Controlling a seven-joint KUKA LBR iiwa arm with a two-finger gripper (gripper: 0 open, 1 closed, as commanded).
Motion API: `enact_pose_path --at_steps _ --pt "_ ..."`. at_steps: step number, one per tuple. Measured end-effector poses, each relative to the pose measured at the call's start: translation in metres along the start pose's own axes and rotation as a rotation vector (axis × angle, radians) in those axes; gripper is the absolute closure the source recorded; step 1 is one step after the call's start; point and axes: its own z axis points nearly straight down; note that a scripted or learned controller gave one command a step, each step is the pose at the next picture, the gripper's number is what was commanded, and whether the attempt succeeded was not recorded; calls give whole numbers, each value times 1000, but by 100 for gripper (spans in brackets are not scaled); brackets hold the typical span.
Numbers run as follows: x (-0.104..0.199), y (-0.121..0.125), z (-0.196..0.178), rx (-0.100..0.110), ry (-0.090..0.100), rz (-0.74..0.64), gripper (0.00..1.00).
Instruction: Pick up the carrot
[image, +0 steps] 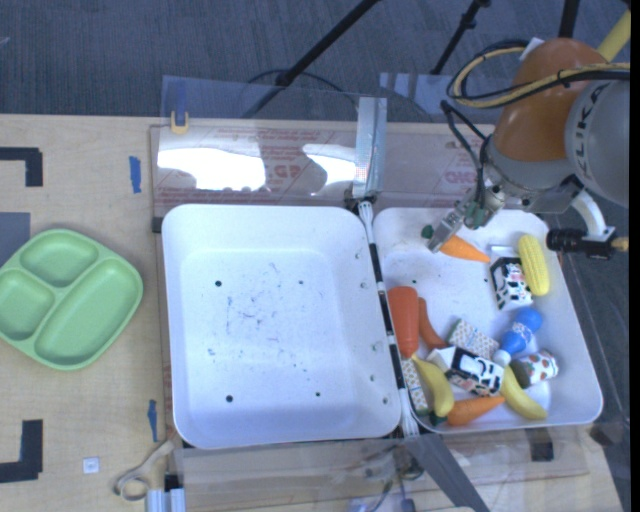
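Find the carrot (466, 248) in the far part of the right bin (585, 400), lying flat on bare white floor, lengthwise between the divider side and the yellow corn cob (535, 264). Find the gripper (443, 232) low at the carrot's divider-side end, touching or just beside it (cannot tell which from this slant). Cannot tell either whether spread, pressed together or pinching; too small and dark under the wrist. Judge the step as closing in for the grasp; count nothing as lifted yet. To do it well: centre over the middle of the carrot's length rather than an end, turn the wrist to close across the short width, go down nearly to the floor before closing. Keep clear of the cow-patterned toy (510, 283) near the far end. Ignore the orange piece (478, 408) in the near clutter (a lookalike, possibly). Lift straight and slow; expect a smooth tapered body to slip.
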Motion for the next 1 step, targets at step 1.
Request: enact_pose_path --at_steps 1 --pt "10 -9 -99 -2 -3 124 100"
